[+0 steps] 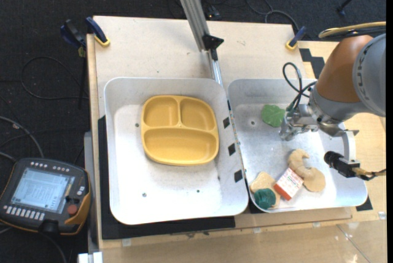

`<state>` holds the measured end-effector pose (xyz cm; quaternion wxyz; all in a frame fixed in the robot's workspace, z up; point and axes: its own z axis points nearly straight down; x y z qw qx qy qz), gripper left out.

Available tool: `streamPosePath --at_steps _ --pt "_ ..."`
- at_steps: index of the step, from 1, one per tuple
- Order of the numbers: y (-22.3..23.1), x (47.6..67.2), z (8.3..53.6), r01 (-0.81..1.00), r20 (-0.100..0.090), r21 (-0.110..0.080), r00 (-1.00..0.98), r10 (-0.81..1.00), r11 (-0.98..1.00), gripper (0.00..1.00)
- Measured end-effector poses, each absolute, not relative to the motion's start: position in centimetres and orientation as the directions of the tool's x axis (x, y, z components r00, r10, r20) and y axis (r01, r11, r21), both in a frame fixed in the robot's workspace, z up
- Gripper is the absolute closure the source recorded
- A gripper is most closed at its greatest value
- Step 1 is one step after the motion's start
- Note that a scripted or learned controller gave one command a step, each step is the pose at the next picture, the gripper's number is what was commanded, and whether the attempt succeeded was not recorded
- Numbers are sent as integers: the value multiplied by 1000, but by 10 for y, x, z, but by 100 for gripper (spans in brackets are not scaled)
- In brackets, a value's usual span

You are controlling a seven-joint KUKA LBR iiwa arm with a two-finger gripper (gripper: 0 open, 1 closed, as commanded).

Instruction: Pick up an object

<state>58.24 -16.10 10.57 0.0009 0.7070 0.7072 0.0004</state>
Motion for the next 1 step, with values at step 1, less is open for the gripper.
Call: streamPosePath --at_steps 1 --pt "-162 581 149 1000 -2 5 -1 1000 1 100"
